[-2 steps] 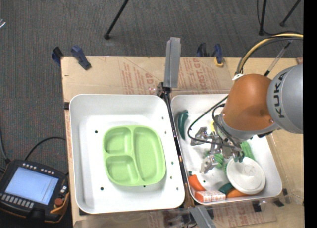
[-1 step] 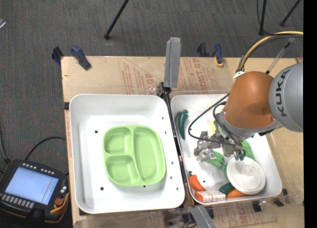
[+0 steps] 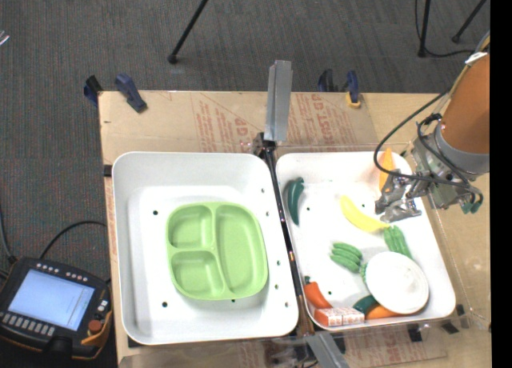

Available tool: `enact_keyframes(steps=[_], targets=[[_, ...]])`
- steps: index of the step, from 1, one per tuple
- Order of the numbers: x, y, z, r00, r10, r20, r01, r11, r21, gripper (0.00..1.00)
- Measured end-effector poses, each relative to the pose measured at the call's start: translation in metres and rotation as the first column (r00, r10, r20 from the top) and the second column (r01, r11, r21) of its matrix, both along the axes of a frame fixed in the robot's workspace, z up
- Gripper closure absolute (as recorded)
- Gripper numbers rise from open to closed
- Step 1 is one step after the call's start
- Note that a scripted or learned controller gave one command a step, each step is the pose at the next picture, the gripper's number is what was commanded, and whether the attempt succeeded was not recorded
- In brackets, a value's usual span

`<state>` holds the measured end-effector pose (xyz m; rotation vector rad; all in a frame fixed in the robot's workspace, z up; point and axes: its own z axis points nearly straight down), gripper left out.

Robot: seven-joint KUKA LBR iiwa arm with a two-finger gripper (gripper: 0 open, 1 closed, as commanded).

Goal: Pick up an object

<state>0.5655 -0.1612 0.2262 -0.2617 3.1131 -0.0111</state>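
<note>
Nearest the camera, at the right bin's (image 3: pixel 444 278) front edge, lie a small red-and-white box (image 3: pixel 341 316) and, just beside it, an orange piece (image 3: pixel 317 293) and another orange piece (image 3: pixel 382 311) tucked under a white plate (image 3: pixel 398 281). Which object is to be picked is not marked; all loose candidates sit in this right bin. Green pods (image 3: pixel 346 254) lie just left of the plate, and more green pods (image 3: pixel 396 239) just behind it. A banana (image 3: pixel 358 214) lies near the bin's middle, slanting toward the right edge. A dark green vegetable (image 3: pixel 294 196) rests along the bin's left wall. An orange-and-white item (image 3: pixel 390 161) sits in the far right corner, partly hidden by the arm.

Over the bin's right side, the end effector (image 3: pixel 398 202) hangs low, just beside the banana's right end and the rear pods. Nothing is seen between its fingers; whether they are spread or pressed together I cannot tell. A black cable (image 3: pixel 400 130) loops above the wrist.

In the left bin (image 3: pixel 132 174) a green divided tray (image 3: pixel 217 250) lies at the centre.

Both bins rest on the cardboard-covered bench (image 3: pixel 200 114), with clamps (image 3: pixel 130 90) along its far edge. A teach pendant (image 3: pixel 54 302) lies off the bench's front left corner.
</note>
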Motion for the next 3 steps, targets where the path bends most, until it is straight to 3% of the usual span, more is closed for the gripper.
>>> enact_keyframes(steps=[1, 2, 3], targets=[[0.072, -0.014, -0.119, 0.989, 0.15, 0.001, -0.15, 0.989, 0.003, 1.0], [0.082, -0.003, 0.057, 0.999, 0.053, 0.001, -0.053, 0.999, 0.003, 1.0], [0.08, 0.052, 0.025, 0.998, 0.062, -0.017, -0.062, 0.998, 0.009, 1.0]])
